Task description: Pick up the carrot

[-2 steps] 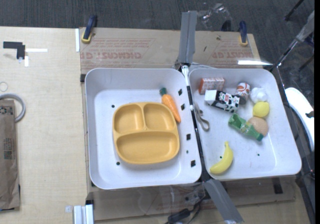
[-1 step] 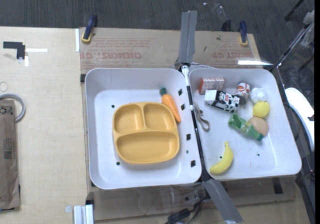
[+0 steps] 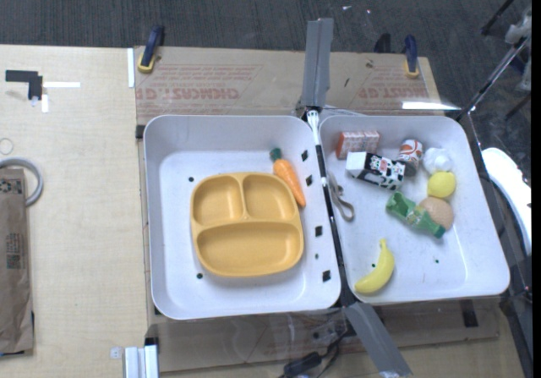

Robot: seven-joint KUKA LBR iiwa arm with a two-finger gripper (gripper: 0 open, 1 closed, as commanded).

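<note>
carrot (image 3: 289, 181) in left bin (image 3: 169, 283), leaning on right rim of yellow divided plate (image 3: 247, 225), green top toward the back | untouched, pick not begun | gripper: we can't tell its state | we expect plate rim to crowd one finger

Arm: the one likely trace is a pale rounded form (image 3: 500, 172) at the frame's right edge, washed out by glare; cannot tell whether it is a link of the arm.
Pose: the form curves downward along that edge, with dark struts (image 3: 516, 232) just beside it.
Wrist: cannot tell.
</note>
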